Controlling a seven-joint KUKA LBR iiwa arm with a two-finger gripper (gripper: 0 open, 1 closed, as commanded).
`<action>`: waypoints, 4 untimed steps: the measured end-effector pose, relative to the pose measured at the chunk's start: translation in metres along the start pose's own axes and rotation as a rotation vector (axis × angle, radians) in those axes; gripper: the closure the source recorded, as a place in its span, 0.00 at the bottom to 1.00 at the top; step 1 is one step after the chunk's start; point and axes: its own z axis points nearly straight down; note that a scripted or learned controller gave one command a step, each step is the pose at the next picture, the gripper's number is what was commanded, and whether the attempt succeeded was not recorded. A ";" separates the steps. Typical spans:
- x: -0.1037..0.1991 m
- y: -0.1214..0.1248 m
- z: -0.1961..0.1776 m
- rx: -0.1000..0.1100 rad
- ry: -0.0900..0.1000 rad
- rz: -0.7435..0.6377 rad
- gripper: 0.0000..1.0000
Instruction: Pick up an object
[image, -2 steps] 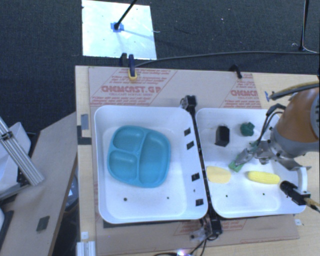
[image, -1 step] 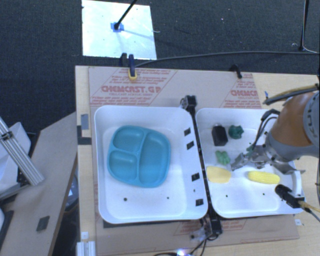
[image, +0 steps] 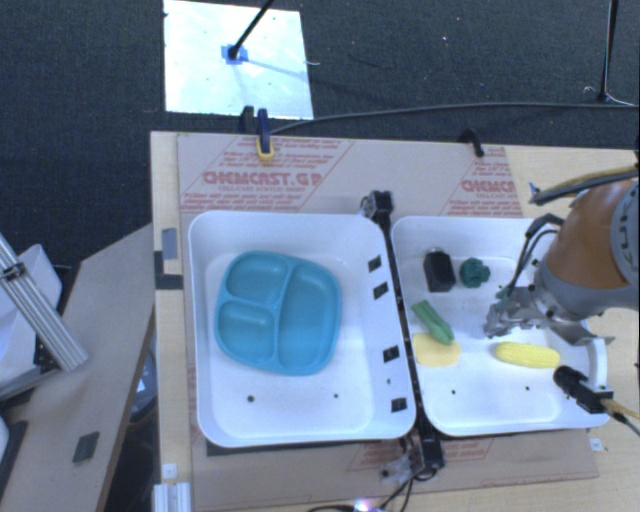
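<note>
The arm runs off the right edge, its claw blurred.

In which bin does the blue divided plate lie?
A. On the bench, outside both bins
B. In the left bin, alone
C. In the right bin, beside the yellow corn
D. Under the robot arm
B: the blue divided plate lies alone in the left bin, while the yellow corn is in the right bin.
</note>
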 end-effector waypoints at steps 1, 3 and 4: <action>0.005 -0.002 -0.062 -0.002 0.000 -0.002 1.00; 0.011 -0.002 -0.186 -0.005 -0.001 -0.003 1.00; 0.060 0.008 -0.170 0.002 0.002 -0.007 1.00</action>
